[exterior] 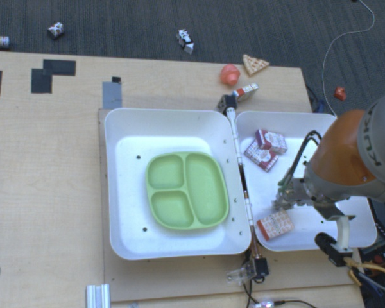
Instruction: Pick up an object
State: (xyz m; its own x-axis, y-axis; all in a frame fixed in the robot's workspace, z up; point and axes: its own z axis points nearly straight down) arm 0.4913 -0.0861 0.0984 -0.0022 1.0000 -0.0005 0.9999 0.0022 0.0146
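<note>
surface point(45, 172): light wood, black tape patches at far left, well left of the fingers
left bin point(115, 191): shallow white, left of the fingers, across the divider rims
green plate point(187, 191): three compartments, lies flat in the left bin, well left of the fingers
small items on dark floor point(186, 40): scattered along the top, far up and left of the fingers
red ball point(230, 74): on the surface above the bins, up and left of the fingers
pizza-slice toy point(255, 63): just right of the red ball, well above the fingers
right bin point(366, 233): shallow white, the fingers hang over it
red-white packet point(265, 149): upper part of right bin, above and slightly left of the fingers, apart from them
red-patterned box point(275, 224): lower left of right bin, tilted, just below and left of the fingers; contact cannot be told
fingers point(286, 199): low over the right bin floor, near the box; state cannot be told, wrist blocks the tips
arm point(346, 156): orange band and grey body, reaching in from the right over the right bin
</note>
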